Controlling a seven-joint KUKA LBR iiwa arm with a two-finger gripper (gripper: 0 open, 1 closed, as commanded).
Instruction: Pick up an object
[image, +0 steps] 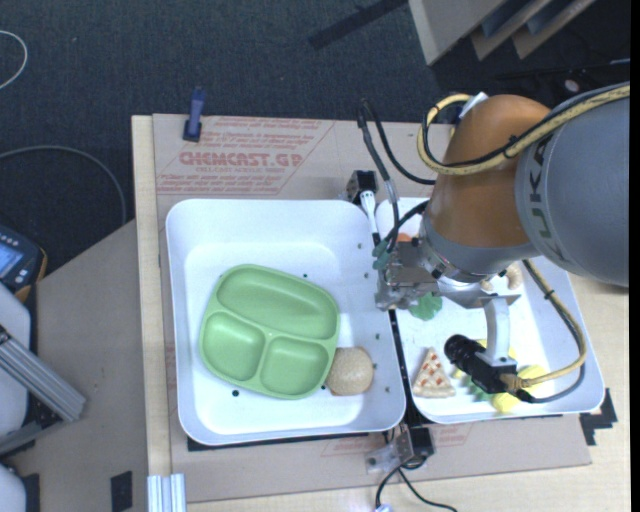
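A grey and orange arm is reaching in from 3 o'clock, its gripper (403, 285) hanging over the shared edge of two white bins; whether it is open or closed cannot be told. A green piece (428, 306) is lying just at its 4 o'clock in the right bin (572, 392), and a pizza slice (433, 375) is lying near that bin's 6 o'clock rim. In the left bin (190, 240), a plate (268, 330) is sitting centrally with a roll (350, 370) against its 4 o'clock edge; bare floor is showing toward 12 o'clock.

The arm (500, 190) covers much of the right bin (445, 410) and runs off the picture's right edge. A green thing (428, 306), perhaps a toy vegetable, is half hidden under the gripper (400, 290).
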